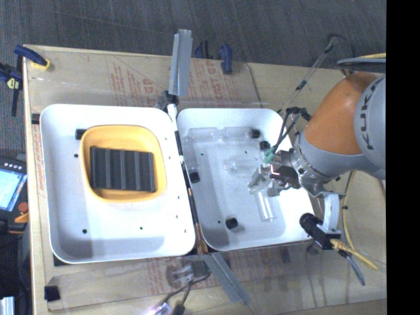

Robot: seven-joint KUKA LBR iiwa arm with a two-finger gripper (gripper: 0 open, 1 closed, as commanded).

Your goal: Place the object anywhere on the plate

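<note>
**Arm reaching into the right bin, plate waiting in the left**

A dark grey carpeted floor (275, 12) is running along the top of the view, beyond the bench's far edge. The bench (98, 77), topped with pale printed board, is carrying two shallow white bins side by side. The left bin (59, 228) is holding a yellow plate (121, 136) with a dark ribbed centre, lying toward that bin's far side. The right bin (216, 235) is taking the arm (341, 123), which is coming in over its right edge. The gripper (268, 179) is hanging over the right half of that bin, just above a clear plastic object (266, 205) lying on the floor; how its jaws are standing I cannot tell. A small black piece (231, 223) is sitting near the right bin's near edge. Blue clamps (226, 56) are gripping the bench's far edge.
</note>
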